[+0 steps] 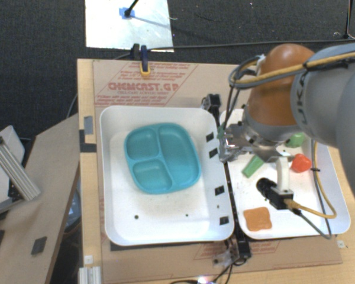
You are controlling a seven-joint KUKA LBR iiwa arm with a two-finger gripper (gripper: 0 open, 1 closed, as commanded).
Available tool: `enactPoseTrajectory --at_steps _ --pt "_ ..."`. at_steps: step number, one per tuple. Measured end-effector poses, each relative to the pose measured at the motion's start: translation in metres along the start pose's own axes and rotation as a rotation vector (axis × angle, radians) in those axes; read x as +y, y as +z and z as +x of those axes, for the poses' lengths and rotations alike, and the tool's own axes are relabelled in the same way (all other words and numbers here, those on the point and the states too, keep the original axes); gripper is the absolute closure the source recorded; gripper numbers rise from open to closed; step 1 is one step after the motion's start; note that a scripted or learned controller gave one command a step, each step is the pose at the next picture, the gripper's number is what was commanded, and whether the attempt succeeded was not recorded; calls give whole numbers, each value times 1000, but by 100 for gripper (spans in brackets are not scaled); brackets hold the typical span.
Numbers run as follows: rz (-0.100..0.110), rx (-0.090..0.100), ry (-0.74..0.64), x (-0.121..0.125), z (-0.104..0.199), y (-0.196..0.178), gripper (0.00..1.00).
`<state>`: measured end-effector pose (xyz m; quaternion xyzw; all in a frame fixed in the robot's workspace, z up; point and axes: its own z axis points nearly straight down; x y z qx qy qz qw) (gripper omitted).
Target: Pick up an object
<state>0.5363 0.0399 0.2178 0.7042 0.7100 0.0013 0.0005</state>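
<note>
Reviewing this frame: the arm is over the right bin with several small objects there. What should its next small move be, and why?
Probably lower toward the green block, the object lying nearest below the wrist in the right bin. The orange piece and brown square lie farther off.

The left bin (115,218) lies open along its lower part, below the teal plate (161,157). The right bin (337,209) is crowded: arm (319,99) above, green block (252,165), orange ball (300,163) and orange sponge (258,219) close together.
</note>
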Motion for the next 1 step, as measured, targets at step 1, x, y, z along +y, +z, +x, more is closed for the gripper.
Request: enactPoseTrajectory --at_steps 1 --pt "-1 1 0 25 57 -7 100"
